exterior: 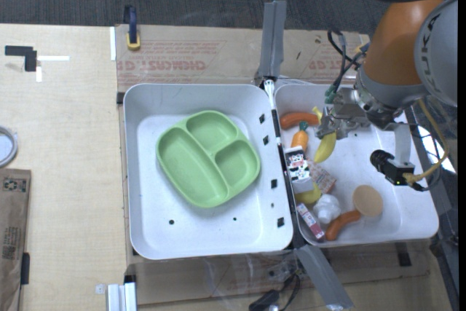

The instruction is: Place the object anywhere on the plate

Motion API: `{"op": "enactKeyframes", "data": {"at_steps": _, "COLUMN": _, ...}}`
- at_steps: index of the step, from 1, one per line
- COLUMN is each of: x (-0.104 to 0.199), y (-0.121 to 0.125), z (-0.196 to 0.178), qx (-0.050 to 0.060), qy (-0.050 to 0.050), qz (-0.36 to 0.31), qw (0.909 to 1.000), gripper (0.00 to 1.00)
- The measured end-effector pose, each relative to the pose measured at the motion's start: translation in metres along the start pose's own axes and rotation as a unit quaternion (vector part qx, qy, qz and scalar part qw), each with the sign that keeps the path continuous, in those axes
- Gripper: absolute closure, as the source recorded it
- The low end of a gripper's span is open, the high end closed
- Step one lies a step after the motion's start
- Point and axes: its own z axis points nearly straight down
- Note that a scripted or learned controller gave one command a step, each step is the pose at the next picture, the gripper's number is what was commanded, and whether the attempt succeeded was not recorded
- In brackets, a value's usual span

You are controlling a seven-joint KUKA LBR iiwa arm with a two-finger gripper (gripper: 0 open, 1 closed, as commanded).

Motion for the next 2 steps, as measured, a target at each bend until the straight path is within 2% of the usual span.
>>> {"op": "enactKeyframes", "data": {"at_steps": 1, "x": 0.1305, "y": -0.0011, "z": -0.0272, "qx": 0.000, "qy": -0.001, "qz": -0.100, "qw": 0.9949, "gripper": 1.00}}
{"op": "enactKeyframes", "data": {"at_steps": 2, "x": 0.1304, "y": -0.0010, "z": -0.0272, "qx": 0.000, "qy": -0.001, "qz": -0.100, "qw": 0.9949, "gripper": 0.00}}
